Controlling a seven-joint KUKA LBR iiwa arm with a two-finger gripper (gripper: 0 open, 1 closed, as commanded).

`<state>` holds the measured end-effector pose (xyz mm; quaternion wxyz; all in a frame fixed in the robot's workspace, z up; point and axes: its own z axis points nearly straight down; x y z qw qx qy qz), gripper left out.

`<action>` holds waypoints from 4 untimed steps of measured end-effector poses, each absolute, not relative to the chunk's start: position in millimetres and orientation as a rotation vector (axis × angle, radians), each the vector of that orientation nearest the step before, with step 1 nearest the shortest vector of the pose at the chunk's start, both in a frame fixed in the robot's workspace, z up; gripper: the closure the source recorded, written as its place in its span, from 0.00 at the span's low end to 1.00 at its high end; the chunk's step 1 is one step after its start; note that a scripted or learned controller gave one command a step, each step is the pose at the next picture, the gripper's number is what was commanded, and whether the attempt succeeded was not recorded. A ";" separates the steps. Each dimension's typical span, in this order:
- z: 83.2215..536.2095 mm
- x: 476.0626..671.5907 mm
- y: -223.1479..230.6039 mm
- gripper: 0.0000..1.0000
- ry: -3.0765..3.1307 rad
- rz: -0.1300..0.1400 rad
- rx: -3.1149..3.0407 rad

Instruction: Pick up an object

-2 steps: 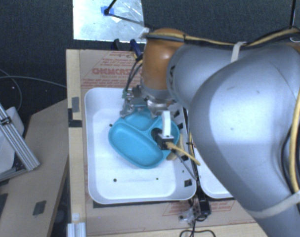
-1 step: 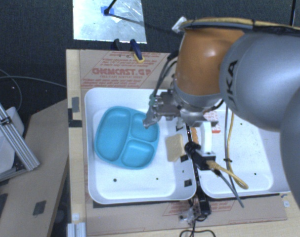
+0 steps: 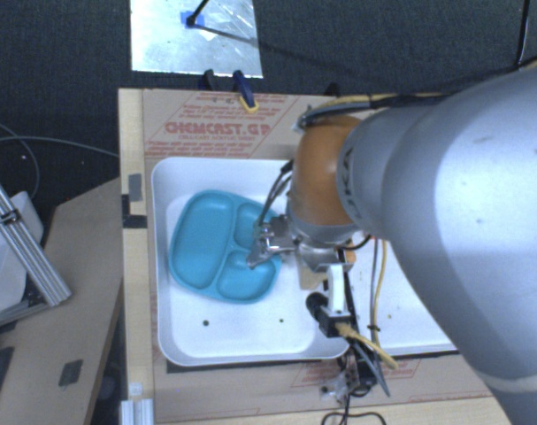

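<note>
A light blue divided plate (image 3: pixel 217 246) lies flat in the left white bin (image 3: pixel 233 348), toward its left and middle. The grey arm with its orange band (image 3: pixel 319 180) reaches in from the right and hangs over the bin's right side. My gripper (image 3: pixel 266 244) is down at the plate's right rim, over or against the edge of a compartment. The arm's wrist hides the rest of the gripper and the plate's right edge.
The right bin (image 3: pixel 401 326) is mostly covered by the arm. Cables and a yellow-tipped connector (image 3: pixel 361 343) hang at the bins' front edge. A cardboard sheet (image 3: pixel 215 122) lies under the bins, with a shiny metal plate (image 3: pixel 195 23) beyond it.
</note>
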<state>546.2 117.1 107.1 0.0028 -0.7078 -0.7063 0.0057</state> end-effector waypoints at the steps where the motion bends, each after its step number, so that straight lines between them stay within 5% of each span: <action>1: 125.9 548.9 120.1 1.00 -2.220 0.000 -2.220; 2: 135.1 548.8 120.5 1.00 -2.219 0.000 -2.220; 3: 85.9 535.9 117.2 1.00 -2.222 -0.011 -2.233; 4: 145.5 628.6 122.5 1.00 -2.226 0.011 -2.212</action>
